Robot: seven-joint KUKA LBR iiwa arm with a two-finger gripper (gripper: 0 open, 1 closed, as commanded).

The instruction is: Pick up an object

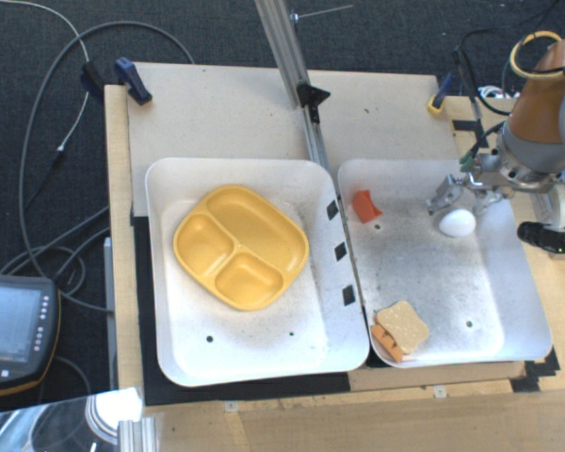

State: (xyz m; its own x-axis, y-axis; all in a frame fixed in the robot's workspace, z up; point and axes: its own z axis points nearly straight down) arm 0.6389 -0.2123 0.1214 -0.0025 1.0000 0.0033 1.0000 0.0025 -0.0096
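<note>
The approach step is shown: the gripper [463, 194] is poised in the right bin [508, 337] just above a white egg-shaped object [457, 222], its jaws apart and not yet closed on it, so a short descent and closure are judged to be required next.

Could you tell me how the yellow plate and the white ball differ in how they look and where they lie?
The plate is yellow, flat and split into three compartments; the ball is white, round and plain. The plate is far larger than the ball. The plate lies alone in the left bin, while the ball sits in the right bin, close by the tool. Both rest on a bin floor.
</note>
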